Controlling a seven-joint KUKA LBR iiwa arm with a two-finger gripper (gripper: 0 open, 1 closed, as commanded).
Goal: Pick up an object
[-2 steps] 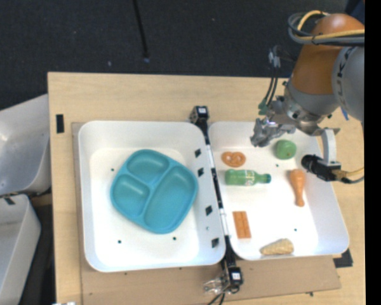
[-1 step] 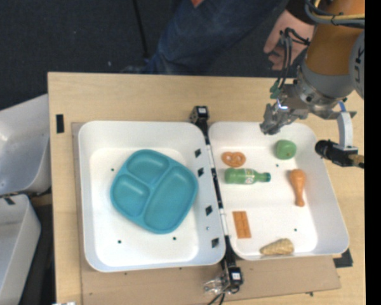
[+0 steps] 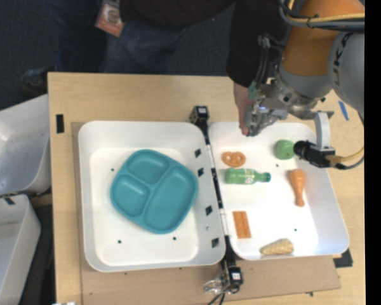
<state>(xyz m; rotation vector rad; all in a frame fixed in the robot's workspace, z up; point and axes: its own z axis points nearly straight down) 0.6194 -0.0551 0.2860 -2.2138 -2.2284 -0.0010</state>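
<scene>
My gripper [image 3: 253, 127] hangs over the back left corner of the right bin [image 3: 324, 230], above and a little right of an orange pretzel [image 3: 233, 159]. Its fingers look close together with nothing between them. In front of the pretzel lies a green bottle [image 3: 246, 177] on its side. To the right are a green ball [image 3: 283, 149] and an orange drumstick-shaped piece [image 3: 298, 185]. Nearer the front lie an orange flat bar [image 3: 241, 224] and a tan bread-like piece [image 3: 277, 248].
The left bin [image 3: 95, 234] holds a teal divided plate [image 3: 154, 190]. A black fitting with a cable [image 3: 314, 152] sits over the right bin's far right side beside the ball. A person stands behind the bench at the back.
</scene>
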